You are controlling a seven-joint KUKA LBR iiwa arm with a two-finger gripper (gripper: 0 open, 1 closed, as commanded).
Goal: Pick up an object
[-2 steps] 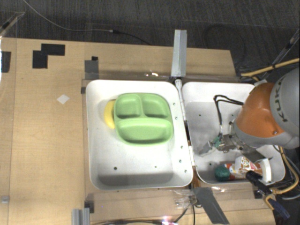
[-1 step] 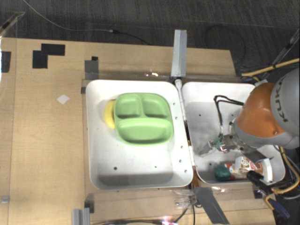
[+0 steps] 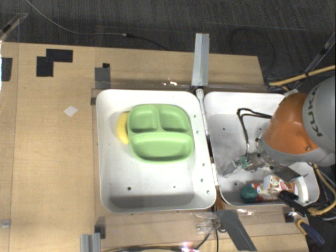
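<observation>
The grey arm (image 3: 310, 125) with its orange band carries dark lettering on its housing at the right edge, cut off there so that only a "K" and part of a "U" read. In the left bin (image 3: 113, 182) a green divided tray (image 3: 159, 132) lies partly over a yellow object (image 3: 122, 128). In the right bin (image 3: 226, 125) a white bottle (image 3: 286, 186) with a red-printed label too small to read and a small green object (image 3: 248, 194) lie near the front wall, just below the gripper (image 3: 247, 163), whose finger state I cannot tell.
</observation>
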